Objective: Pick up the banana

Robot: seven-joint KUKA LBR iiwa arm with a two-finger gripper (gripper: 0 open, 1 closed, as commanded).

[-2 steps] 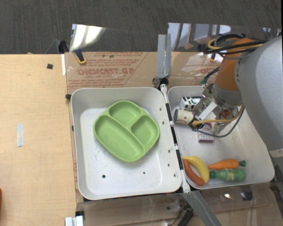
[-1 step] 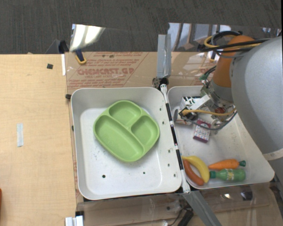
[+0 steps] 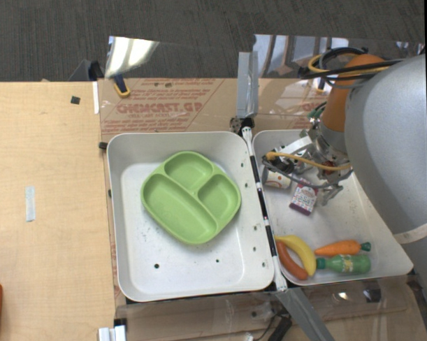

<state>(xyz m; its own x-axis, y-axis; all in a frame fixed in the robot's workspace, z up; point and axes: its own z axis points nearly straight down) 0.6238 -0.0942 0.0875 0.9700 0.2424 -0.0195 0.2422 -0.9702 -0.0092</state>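
Note:
The yellow banana (image 3: 301, 251) lies curved at the near left of the right bin (image 3: 384, 245), resting against a red sausage (image 3: 289, 265). My gripper (image 3: 313, 178) hangs over the far part of that bin, well behind the banana and apart from it. A small purple and white packet (image 3: 303, 198) lies just under the gripper. Nothing of the banana is hidden.
An orange carrot (image 3: 340, 248) and a green bottle (image 3: 344, 264) lie right of the banana. A small white and brown item (image 3: 274, 175) sits at the right bin's far left. The left bin (image 3: 133, 274) holds a green divided plate (image 3: 191, 196).

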